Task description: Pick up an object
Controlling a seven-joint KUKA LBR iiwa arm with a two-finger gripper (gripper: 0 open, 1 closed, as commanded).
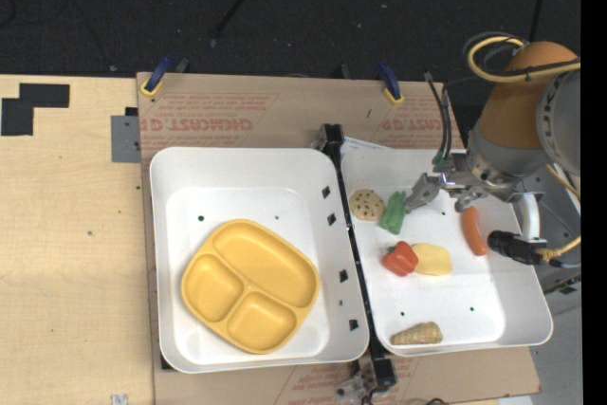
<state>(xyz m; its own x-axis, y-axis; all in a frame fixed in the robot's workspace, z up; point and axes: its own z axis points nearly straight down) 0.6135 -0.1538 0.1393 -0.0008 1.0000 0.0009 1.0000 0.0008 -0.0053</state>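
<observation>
My gripper [444, 193] hangs over the back of the right bin [531, 322], its two fingers spread open with nothing between them. Just left of its left finger lies a green piece [394, 213], and beside that a round speckled cookie [366, 202]. An orange carrot-like piece [474, 230] lies just below the right finger. Nearer the bin's middle, a red pepper [400, 258] touches a yellow piece [433, 259]. A tan bread-like piece [417, 334] rests by the front wall.
The left bin [175, 194] holds a yellow divided tray [249, 285]. A black divider [343, 232] runs between the bins. The grey arm with its orange band [522, 100] and a black cable occupy the right side, above the right bin's far corner.
</observation>
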